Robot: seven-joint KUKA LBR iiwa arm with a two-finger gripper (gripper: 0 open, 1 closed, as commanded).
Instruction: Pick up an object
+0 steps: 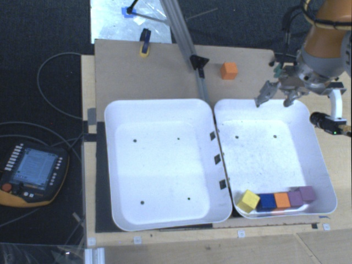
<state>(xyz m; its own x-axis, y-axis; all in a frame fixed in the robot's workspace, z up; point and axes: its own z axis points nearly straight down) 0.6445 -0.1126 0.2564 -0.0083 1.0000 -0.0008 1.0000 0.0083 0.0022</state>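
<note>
Several small cubes lie in a row along the near wall of the right bin point(316, 142): a yellow cube point(248, 200), a blue cube point(267, 202), an orange cube point(282, 200) and a purple cube point(303, 195). My gripper point(273, 98) hangs above the far edge of the right bin, far from the cubes. Its two fingers are spread apart with nothing between them.
The left bin point(118, 120) lies beside the right one. A loose orange cube point(229, 70) rests on the bench behind the bins. A slanted metal pole point(184, 34) crosses the bench's far side. A teach pendant point(32, 173) lies off the bench at left.
</note>
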